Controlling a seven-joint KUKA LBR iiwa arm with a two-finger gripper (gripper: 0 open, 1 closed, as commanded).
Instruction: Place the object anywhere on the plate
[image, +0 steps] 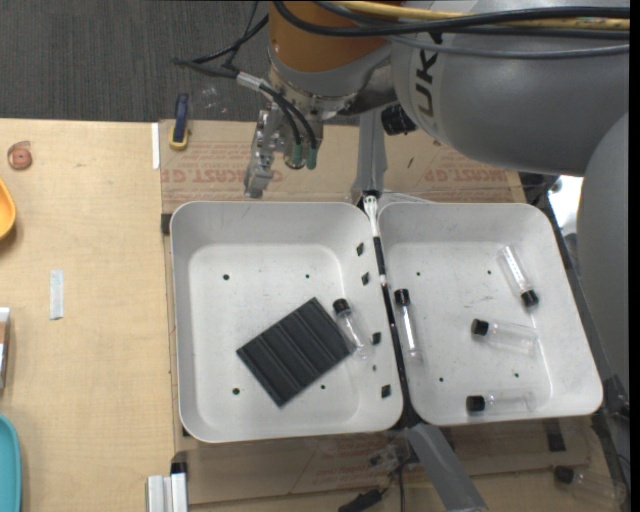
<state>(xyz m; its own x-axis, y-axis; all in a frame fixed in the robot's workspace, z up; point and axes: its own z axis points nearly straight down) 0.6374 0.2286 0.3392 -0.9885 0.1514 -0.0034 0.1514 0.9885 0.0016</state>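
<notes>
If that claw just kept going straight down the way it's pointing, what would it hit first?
Probably the cardboard sheet behind the bins. The claw hangs over it, pointing down, just beyond the left bin. Depth is unclear from this slanted view.

Left bin (200, 330): I see it touching its twin at the middle seam.
Right bin (560, 300): I see plain white walls.
Bench (80, 300): tan top, left of the bins.
Blue clamp (181, 120): beyond the left bin's far corner.
Orange dish (5, 210): at the bench's left edge.
</notes>
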